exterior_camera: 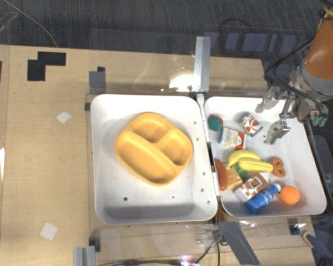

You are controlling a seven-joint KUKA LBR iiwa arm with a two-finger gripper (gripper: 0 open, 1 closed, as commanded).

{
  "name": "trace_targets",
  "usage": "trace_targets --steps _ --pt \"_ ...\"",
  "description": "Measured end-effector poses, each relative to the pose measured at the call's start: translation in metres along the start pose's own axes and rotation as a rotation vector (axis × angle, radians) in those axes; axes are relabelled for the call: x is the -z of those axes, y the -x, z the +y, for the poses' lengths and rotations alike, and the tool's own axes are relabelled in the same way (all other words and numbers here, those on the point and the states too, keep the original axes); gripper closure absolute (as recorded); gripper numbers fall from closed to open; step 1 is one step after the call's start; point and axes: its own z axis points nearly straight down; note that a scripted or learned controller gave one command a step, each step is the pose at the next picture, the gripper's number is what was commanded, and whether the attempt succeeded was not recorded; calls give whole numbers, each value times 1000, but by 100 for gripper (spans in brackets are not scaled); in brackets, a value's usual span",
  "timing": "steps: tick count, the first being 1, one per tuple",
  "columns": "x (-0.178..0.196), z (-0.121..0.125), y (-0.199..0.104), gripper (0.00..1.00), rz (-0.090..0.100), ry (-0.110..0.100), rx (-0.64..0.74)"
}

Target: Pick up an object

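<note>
My gripper hangs over the back right part of the right bin, its two fingers spread apart with nothing between them. Just to its left lies a small red and white carton. Further left are a teal ball and a small box with a blue and orange label. A yellow banana, a brown pretzel, an orange ball, a blue bottle and a brown and white carton crowd the bin's front half.
The left bin holds a yellow divided plate. A metal post rises behind the divider between the bins. Cables run behind the right bin near the arm.
</note>
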Motion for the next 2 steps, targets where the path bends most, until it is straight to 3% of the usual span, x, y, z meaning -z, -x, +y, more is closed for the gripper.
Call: trace_targets --steps 1,2 --pt "14 1 3 100 -12 -2 4" --pt "-112 -88 4 100 13 2 71"
